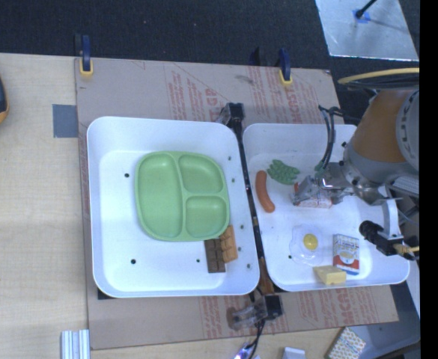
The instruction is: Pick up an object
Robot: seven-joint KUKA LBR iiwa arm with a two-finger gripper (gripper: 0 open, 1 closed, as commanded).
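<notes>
- The bench (31, 200) carries two white bins side by side on a cardboard sheet; the left bin (110, 200) holds a green divided plate (181, 195) with a brown block (221, 250) lying just off the plate's near corner.
- The arm (383, 137) reaches into the right bin (278, 275) from the right, and its gripper (316, 191) sits low over the middle of that bin, jaws pointing toward the left.
- Nothing has been singled out as the thing to lift. The nearest candidates lie just left of the jaws: an orange sausage (264, 191), long axis running roughly toward and away from the camera, and a green leafy piece (282, 172) just beyond it.
- Nearer the camera sit a fried egg (306, 243), a small carton (346, 253) and a yellow wedge (330, 277), apart from the jaws.
- The jaws are a grey-and-reddish tangle from here; I can't tell whether they are wide or closed, or whether anything lies between them.
- My guess: a short move left would bring them onto the sausage.
</notes>
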